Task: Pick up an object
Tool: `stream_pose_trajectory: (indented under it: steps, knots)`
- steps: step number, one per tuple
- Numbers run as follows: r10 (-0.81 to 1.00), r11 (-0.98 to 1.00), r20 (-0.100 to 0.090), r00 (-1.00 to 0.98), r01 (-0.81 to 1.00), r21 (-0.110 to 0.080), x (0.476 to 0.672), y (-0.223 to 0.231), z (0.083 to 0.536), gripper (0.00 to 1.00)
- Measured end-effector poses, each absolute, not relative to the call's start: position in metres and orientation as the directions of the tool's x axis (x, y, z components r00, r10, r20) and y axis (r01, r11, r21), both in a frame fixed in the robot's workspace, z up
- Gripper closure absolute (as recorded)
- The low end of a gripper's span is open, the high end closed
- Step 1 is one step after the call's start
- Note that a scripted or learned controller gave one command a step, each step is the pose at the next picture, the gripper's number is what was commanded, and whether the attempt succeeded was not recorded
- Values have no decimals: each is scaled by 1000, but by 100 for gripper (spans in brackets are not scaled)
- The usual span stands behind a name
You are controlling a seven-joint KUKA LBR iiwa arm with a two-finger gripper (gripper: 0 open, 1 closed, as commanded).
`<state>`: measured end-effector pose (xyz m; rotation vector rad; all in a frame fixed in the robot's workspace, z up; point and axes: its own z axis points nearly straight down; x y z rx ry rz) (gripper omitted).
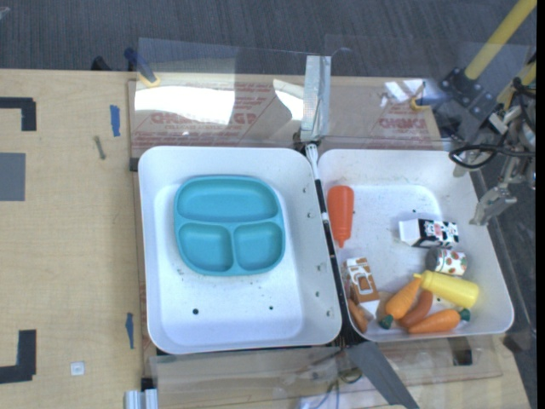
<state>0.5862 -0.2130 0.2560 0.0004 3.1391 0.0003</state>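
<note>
Stage: early; nothing picked yet, judging by how things lie. All objs sit on the bin floor, none lifted.

Arm: grey w/ yellow/orange segment at the top-right corner, wrist hanging over the right bin's far right edge.

Gripper: just outside/above the right rim, apart from every obj. Looks like 2 grey fingers pointing down, but view too cluttered w/ cables; can't tell if open or closed. Nothing visible between them.

Right bin: holds the candidates.
- orange carrot-like piece: alone, near the left wall, upright along the divider.
- black-white carton: mid-right, closest to gripper.
- small spotted item: just below carton; prob. a toy, too small to tell.
- yellow bottle: lying on its side, touching the carrots.
- carrots: cluster at the front edge, overlapping.
- brown-white box: beside the left wall, near the cluster.

Left bin: has a teal divided plate, 3 compartments, nothing in them.

Left to do: move in over an obj, descend, close, lift. The whole pick remains.

Best bet (judgement): carton or the lone orange piece, since each stands clear of its neighbours; front cluster is crowded.
</note>
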Motion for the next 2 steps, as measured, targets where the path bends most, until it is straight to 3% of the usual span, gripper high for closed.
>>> stream_pose_trajectory:
  steps: [1,2]
  knots:
    - [1,1000,5,-1000,1,4,525,-151,182,0]
    - [-45,999,-12,-999,-45,-2,510,-185,88,0]
